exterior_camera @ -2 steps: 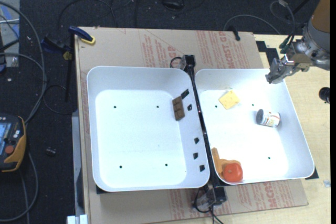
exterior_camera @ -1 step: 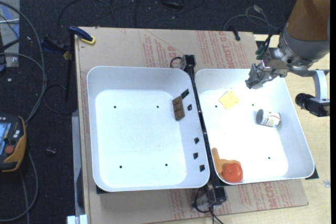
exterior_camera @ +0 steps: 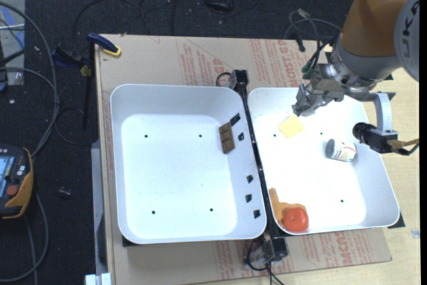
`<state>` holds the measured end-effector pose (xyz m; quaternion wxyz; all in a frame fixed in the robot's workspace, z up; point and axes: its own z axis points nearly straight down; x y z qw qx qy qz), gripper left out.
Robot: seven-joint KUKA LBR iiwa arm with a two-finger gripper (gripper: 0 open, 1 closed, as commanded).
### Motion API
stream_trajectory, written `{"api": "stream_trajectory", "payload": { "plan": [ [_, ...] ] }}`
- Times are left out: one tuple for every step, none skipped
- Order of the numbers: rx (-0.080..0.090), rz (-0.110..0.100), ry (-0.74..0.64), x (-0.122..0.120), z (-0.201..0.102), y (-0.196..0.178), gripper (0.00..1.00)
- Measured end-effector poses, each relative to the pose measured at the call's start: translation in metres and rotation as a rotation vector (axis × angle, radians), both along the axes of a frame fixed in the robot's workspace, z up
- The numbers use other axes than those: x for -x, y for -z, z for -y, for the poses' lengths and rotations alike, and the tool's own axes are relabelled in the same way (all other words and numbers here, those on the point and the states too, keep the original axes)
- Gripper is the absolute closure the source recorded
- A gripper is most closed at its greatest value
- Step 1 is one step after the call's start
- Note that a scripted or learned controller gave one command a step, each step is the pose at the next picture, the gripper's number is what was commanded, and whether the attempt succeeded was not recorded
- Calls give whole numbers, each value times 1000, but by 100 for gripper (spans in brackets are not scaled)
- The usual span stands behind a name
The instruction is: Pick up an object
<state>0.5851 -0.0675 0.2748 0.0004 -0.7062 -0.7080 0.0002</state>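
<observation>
The grey arm with its orange band (exterior_camera: 380, 0) reaches in from the right and ends in the two-finger gripper (exterior_camera: 301, 108), which hangs over the upper left part of the right shallow white bin (exterior_camera: 373, 170). Its tip sits just above and beside a flat pale yellow square piece (exterior_camera: 291, 127) lying on the bin floor; whether the gripper touches it, and whether it is wide, narrow or closed on anything, I cannot tell from this angle

In the same bin, a small white cylindrical container with a red-marked end (exterior_camera: 341, 151) lies on its side to the right of the yellow piece, well apart from it. Near the bin's lower left corner rests a round orange-red ball-like object (exterior_camera: 295, 217), with a slim orange stick-shaped item (exterior_camera: 274, 201) touching it on its upper left

The left shallow white bin (exterior_camera: 127, 143) holds a small brown rectangular block (exterior_camera: 227, 139) close to its right wall, tilted slightly

Both bins rest on a tan cardboard sheet (exterior_camera: 167, 60), and black cables (exterior_camera: 167, 0) trail over the dark floor above it
</observation>
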Motion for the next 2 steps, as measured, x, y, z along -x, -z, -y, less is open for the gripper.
{"api": "stream_trajectory", "payload": {
  "plan": [
    [0,0,0,7,-54,4,100],
    [0,0,-2,12,-107,19,100]
  ]
}}
